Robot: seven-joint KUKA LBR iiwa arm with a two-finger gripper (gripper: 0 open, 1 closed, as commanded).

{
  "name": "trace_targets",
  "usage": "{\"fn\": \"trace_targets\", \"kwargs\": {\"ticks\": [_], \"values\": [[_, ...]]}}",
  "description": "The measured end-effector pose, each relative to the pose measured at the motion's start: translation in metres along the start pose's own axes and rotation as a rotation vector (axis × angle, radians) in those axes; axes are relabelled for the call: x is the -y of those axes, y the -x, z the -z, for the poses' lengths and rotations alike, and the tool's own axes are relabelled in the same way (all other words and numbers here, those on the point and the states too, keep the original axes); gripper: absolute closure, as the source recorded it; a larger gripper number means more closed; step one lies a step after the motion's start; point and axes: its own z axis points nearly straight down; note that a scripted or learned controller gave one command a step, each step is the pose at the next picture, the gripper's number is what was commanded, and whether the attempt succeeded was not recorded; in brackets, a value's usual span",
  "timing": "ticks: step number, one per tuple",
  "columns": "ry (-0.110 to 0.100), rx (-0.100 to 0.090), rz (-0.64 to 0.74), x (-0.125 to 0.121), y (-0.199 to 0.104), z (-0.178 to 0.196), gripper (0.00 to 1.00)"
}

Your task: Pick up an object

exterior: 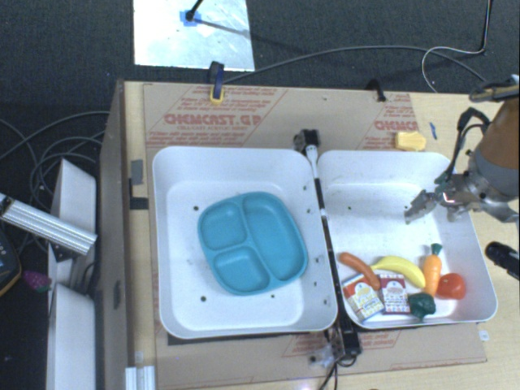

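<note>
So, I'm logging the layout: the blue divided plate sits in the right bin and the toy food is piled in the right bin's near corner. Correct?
Not quite. The camera view shows the blue divided plate in the left bin, alone. The toy food, including the banana, is piled in the right bin's near corner, as you said.

Grey arm (497,173) with an orange band (504,132) above the wrist. Black cable (465,136) looped beside the band. Dark grey gripper (431,203) with a small red spot near its base.

A blue plate (252,242), yellow banana (400,268), orange carrot (433,272), red tomato (452,285), white bins (175,218).
</note>
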Motion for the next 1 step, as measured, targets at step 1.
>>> {"fn": "trace_targets", "kwargs": {"ticks": [1], "values": [[-0.002,-0.002,0.0,0.0319,-0.0736,-0.048,0.0]]}}
